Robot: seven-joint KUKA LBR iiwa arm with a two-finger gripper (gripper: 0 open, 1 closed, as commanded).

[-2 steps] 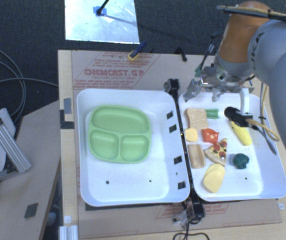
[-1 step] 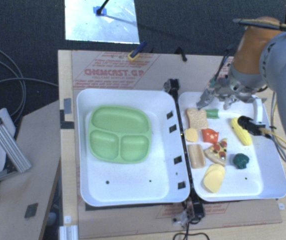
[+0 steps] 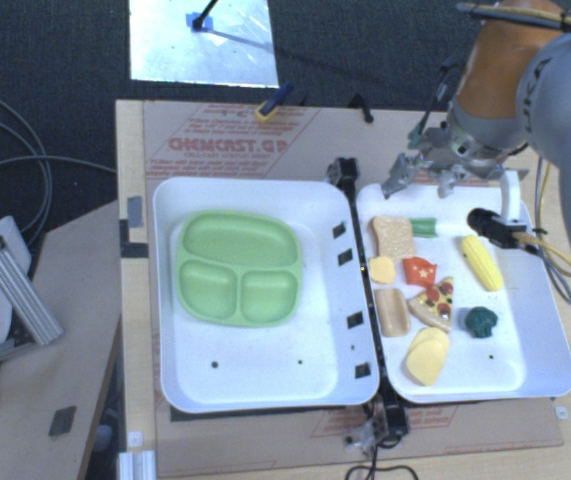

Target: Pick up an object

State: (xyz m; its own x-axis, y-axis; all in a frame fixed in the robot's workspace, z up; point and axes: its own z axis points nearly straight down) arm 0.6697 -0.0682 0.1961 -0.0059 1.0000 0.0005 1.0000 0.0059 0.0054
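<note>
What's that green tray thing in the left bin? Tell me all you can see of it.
The green tray is a pale green divided plate that looks like smooth moulded plastic, with rounded corners. It has three compartments: one long section across the far side and two smaller ones side by side nearer the camera. It lies flat and right side up on the floor of the left white bin, toward its far left part, touching nothing else.

The arm [image 3: 550, 78] runs off the right edge, and its bulk hides the far right corner of the right bin [image 3: 545, 368]. The green piece [image 3: 423, 226] lies half behind the bread slice [image 3: 393, 236], too small to identify.
</note>
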